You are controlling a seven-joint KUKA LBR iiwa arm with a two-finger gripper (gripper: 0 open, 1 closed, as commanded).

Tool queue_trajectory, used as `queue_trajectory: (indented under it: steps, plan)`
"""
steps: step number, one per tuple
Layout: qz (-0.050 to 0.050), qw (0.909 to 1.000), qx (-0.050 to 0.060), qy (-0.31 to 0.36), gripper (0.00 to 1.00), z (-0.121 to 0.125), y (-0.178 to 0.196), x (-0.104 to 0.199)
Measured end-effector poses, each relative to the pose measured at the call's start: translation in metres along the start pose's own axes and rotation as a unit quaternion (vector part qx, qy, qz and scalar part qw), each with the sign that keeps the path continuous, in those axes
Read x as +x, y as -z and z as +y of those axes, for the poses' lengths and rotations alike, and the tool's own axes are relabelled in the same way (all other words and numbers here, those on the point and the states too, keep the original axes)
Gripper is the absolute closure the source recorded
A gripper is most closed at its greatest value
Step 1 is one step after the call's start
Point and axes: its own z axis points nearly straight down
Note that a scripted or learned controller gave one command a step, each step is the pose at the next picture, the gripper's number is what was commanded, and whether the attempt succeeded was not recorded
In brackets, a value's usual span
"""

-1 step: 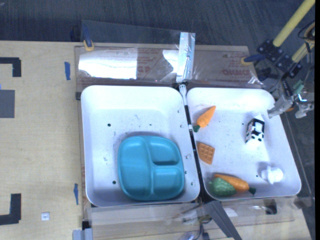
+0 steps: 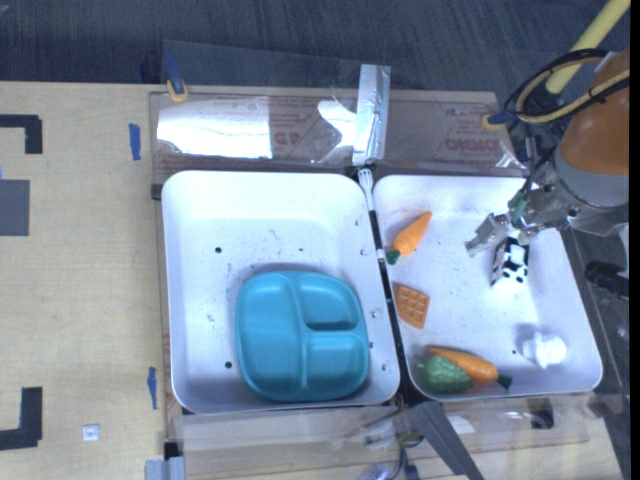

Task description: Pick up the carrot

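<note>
From the overhead camera I count two shallow white bins: the left bin [image 2: 190,268] carries one blue three-compartment plastic tray [image 2: 300,336]. The right bin [image 2: 580,368] holds two orange toy carrots, one [image 2: 411,236] near its top-left corner and one [image 2: 468,364] along the front wall, touching one green toy vegetable [image 2: 442,373]. I also count one orange waffle square [image 2: 411,305], one black-and-white toy figure [image 2: 511,263] and one small white object [image 2: 543,348]. My gripper [image 2: 503,234] hangs above the figure, fingers spread apart, nothing between them.
</note>
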Motion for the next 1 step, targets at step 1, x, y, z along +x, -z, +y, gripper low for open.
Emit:
queue_trajectory:
  steps: [1]
  plan:
    - [-0.001, 0.9994, -0.003, 0.036, 0.0, 0.0525, -0.0026, 0.085]
